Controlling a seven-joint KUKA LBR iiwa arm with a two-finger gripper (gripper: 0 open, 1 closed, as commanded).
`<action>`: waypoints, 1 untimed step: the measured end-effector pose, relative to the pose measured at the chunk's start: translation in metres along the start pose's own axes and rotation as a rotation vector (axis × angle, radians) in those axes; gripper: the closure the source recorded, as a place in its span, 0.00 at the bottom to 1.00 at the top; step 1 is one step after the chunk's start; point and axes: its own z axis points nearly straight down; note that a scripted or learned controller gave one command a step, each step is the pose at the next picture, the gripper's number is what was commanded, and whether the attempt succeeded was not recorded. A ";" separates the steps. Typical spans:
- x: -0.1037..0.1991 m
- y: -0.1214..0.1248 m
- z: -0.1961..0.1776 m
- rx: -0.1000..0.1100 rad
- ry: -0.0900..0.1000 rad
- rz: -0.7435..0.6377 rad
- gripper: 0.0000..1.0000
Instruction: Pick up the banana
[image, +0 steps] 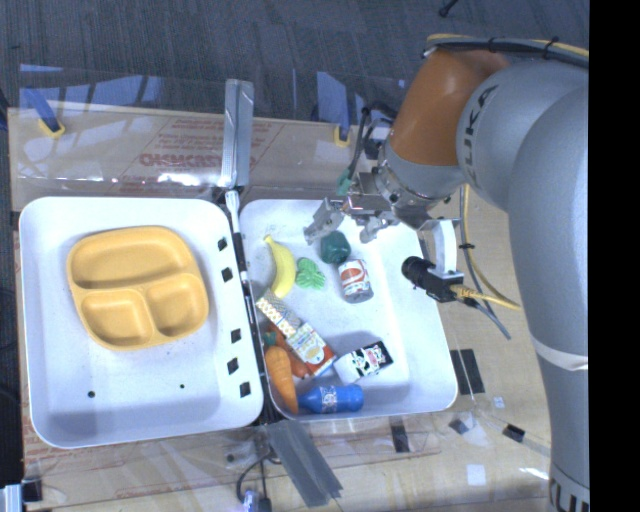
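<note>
Meanwhile, banana (281, 268) in right bin (420, 330)

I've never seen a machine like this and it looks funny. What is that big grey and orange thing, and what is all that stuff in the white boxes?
That big thing is a robot arm. At its end sits a pincer for grabbing things. The picture comes from one camera above the bench, looking down at a slant.

There are two white bins. The left bin holds a yellow plate with three sections. The right bin holds toy food: a banana, a carrot, a small can, a blue bottle, green pieces and a few small packs.

The pincer hangs above the right bin, close to the banana, which lies in the bin. The arm's job is to pick it up.
</note>
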 end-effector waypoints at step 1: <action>0.009 0.018 0.119 0.001 0.000 0.156 0.00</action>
